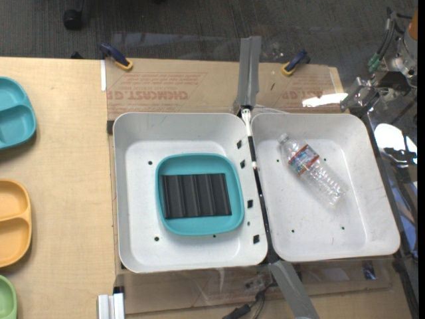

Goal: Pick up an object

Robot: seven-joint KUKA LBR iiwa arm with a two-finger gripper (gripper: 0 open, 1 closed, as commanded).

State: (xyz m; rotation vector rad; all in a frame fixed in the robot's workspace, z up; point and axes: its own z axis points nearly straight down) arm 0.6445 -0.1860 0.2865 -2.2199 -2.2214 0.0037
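At the left edge of the frame three plates are cut off: a teal plate [13, 119] in the upper left, an orange plate [12, 222] below it, and a sliver of a green plate [5, 300] in the lower left corner, all lying on the pale wooden bench top [56, 171]. Right of them, the left bin [133, 145] holds a teal tray [197, 230] with a dark ribbed insert [196, 195], lying flat near the bin's middle. Behind the bins, brown cardboard [172, 88] is pinned by two blue-and-yellow clamps [116, 56], its printing reversed and hard to read. The right bin [362, 224] holds a clear plastic bottle [313, 168] with a red-and-blue label, lying on its side at a slant, cap toward the upper left, in the bin's upper middle. At the upper right edge of the frame, metal parts of the arm [392, 65] are partly cut off and cluttered; the pincer cannot be made out among them, so whether it is open or closed cannot be told. Nothing there touches the bottle.
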